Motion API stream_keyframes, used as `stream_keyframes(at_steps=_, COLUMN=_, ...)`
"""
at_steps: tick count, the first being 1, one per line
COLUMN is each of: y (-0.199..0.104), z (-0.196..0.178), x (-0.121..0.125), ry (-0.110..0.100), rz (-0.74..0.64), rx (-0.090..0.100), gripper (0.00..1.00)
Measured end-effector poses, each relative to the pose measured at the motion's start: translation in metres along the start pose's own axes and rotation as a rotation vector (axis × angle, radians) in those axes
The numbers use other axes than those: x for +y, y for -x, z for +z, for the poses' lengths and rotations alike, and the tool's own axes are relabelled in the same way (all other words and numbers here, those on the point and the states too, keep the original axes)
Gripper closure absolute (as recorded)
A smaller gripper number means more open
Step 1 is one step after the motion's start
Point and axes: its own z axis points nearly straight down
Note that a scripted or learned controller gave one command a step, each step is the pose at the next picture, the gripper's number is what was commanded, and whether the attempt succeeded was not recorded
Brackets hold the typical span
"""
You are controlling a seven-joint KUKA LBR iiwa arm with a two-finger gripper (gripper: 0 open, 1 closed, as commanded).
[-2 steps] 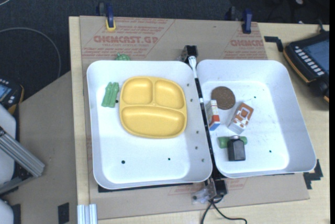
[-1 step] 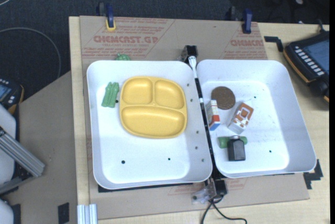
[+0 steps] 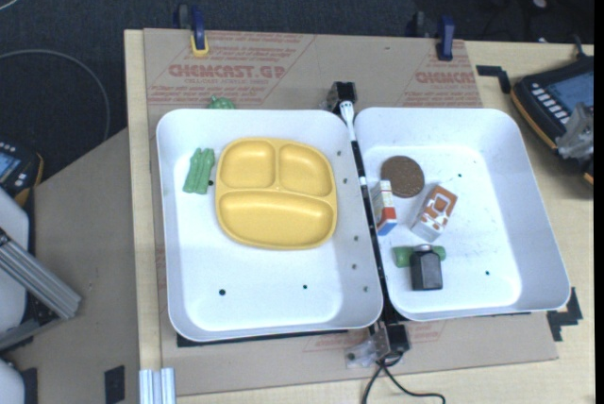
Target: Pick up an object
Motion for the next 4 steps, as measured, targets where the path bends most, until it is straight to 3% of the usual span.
stream_keyframes(at_steps=1, y=0.069, z=-0.06, x=-0.001, ry=0.011, rz=0.013, rx=-0.009, gripper=1.0)
stream_keyframes(at_steps=2, y=0.053, z=-0.025, x=-0.001, ry=-0.002, rz=0.006, rx=-0.001, gripper=1.0)
stream_keyframes(at_steps=3, y=0.028, z=0.004, x=0.002, ry=-0.002, rz=0.004, rx=-0.001, gripper=1.0)
stream_keyframes(at_steps=4, y=0.09, z=-0.043, x=0.0, ry=0.01, rz=0.012, rx=-0.009, gripper=1.0)
